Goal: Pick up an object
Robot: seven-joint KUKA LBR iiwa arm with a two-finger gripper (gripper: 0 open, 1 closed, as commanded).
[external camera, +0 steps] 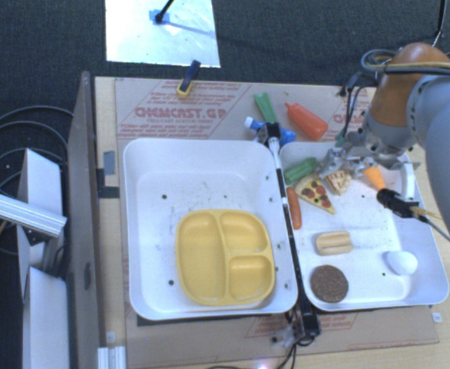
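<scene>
Camera view: a small tan toy [338, 181] was seen at the far end of the right bin [432, 271], just beside the pizza slice [315, 194]. The end effector [340, 166] was placed directly over it; its opening could not be told.

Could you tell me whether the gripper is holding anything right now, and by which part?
It cannot be told: the gripper sits low over the pizza slice, with nothing visibly between its fingers.
</scene>
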